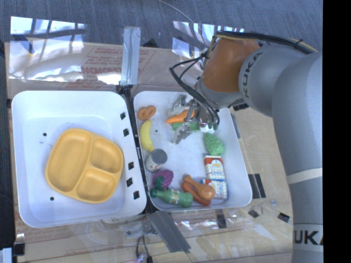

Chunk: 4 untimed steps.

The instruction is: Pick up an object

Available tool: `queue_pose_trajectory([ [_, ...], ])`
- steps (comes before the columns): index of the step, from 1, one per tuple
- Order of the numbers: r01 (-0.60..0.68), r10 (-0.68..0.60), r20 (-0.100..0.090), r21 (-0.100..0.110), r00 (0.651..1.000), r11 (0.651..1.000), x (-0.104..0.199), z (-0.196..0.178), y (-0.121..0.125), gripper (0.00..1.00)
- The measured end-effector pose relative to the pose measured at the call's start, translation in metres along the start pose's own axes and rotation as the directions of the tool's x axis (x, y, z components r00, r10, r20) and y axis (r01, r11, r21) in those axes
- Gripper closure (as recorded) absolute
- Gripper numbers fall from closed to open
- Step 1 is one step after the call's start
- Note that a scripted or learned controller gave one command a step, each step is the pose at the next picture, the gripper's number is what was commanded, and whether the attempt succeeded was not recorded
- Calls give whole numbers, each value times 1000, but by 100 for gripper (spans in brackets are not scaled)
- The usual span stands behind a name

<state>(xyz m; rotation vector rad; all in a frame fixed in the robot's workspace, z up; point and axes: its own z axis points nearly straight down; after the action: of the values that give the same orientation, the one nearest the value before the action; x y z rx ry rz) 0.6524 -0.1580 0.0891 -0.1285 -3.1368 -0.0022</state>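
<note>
2 white bins point(33, 111), 1 yellow tray point(83, 165), perhaps 9 toy foods point(146, 135).

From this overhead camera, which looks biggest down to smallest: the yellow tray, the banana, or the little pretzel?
1. Yellow tray, by far the largest.
2. Banana.
3. Pretzel, the smallest.
All lie in the bins at similar depth, so the order seems reliable.

— What lies beyond the bench point(258, 147)?
— Dark blue-grey carpet point(82, 1) across the top, with a thin pale cable point(164, 4) trailing over it.
— And the bench surface?
— Light wood on the right; cardboard point(98, 56) with red print at the back, a strip of grey tape point(130, 53) running up it.
— The light?
— Bright. Glossy patches point(46, 29) at the rear throw back hard white and blue reflections, and clear sheeting along the front edge point(192, 229) shines as well.
</note>
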Motion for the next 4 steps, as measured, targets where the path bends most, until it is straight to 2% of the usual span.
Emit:
queue_pose_trajectory([
  [1, -197, 197, 5, 8, 980, 980, 6, -5, 64, 0],
  [2, -191, 191, 7, 5, 982, 982, 5, -16, 66, 100],
  [3, -36, 36, 8, 3, 999, 999, 4, -66, 30, 100],
  [4, -8, 8, 15, 2, 1000, 1000, 14, -150, 53, 100],
])
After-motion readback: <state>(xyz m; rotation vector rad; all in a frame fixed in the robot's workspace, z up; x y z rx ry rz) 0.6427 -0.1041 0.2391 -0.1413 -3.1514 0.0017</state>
